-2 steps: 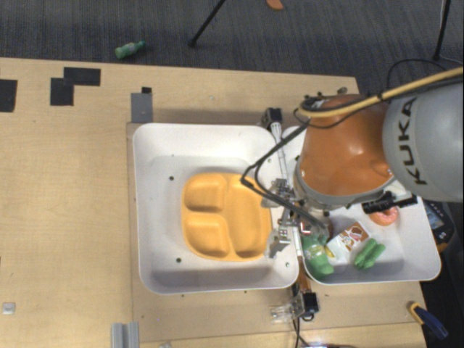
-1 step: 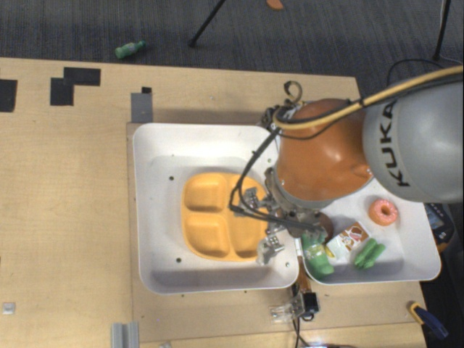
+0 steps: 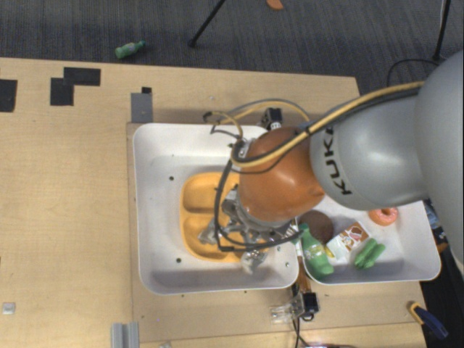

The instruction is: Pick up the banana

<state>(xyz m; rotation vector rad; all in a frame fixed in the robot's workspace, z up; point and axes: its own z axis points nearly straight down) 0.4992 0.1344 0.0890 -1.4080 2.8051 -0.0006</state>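
Camera view: arm (image 3: 377, 143) comes in from the right, grey body w/ orange band (image 3: 279, 176) above the wrist, reaching down over the left bin (image 3: 156, 194). Gripper (image 3: 243, 241) sits low in that bin, near its front-right corner, mostly hidden under the wrist and cables; can't tell whether it is open or closed, or whether it has anything.

Yellow item, looks like the banana (image 3: 197, 220), lies in the middle of the left bin, just left of the gripper and partly under it. Shape is blurred, so exact outline and contact w/ the gripper can't be made out. Black cable (image 3: 221, 194) hangs from the wrist across the yellow item.

Right bin (image 3: 417, 263) is touching the left bin along their shared wall. Inside, near its left-front corner: green bottle-like item (image 3: 317, 256), beside it a white-and-brown packet (image 3: 346, 239), then a green item (image 3: 368, 254) toward the front. Dark brown round item (image 3: 319, 225) sits just behind the green bottle, partly under the arm. Orange-pink ring-shaped item (image 3: 383, 214) lies further back, by the arm's edge.

Surface (image 3: 65, 230) is light wood; black squares (image 3: 72, 84) near its back-left corner. Grey bracket (image 3: 141, 106) stands at the left bin's back-left corner. Small clear connector (image 3: 290, 309) w/ wires lies on the surface just in front of where the bins meet.

Floor beyond the back edge: green item (image 3: 129, 48) and small orange item (image 3: 274, 3) on the carpet, well apart.
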